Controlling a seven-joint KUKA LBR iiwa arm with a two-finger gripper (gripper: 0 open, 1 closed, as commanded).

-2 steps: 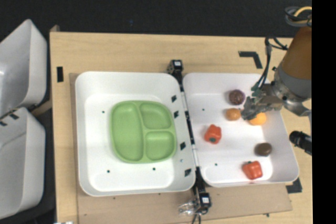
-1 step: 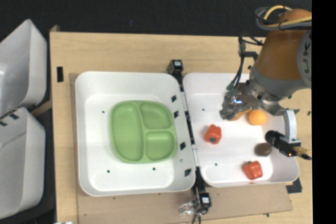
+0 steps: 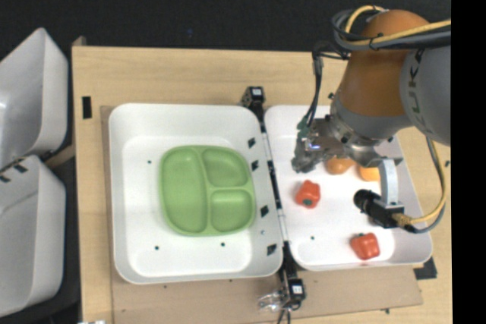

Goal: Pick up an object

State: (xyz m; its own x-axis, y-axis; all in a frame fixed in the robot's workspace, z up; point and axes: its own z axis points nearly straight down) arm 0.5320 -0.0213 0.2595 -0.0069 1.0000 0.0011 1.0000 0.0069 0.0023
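The right bin (image 3: 326,250) holds a red pepper-like piece (image 3: 307,193) near its middle left and another red piece (image 3: 366,245) near the front right. Two orange pieces lie further back: one (image 3: 339,163) partly under the arm, another (image 3: 370,172) to its right. My gripper (image 3: 307,156) hangs low over the bin's left part, just behind the middle red piece and beside the left orange piece. The arm's grey and orange wrist (image 3: 373,80) covers the back of the bin.
The left bin (image 3: 137,239) holds a green divided plate (image 3: 205,188). A black cable fitting (image 3: 376,207) and a yellow cable (image 3: 429,216) hang over the right bin's right side. A ridge with black clips (image 3: 271,186) separates the bins.
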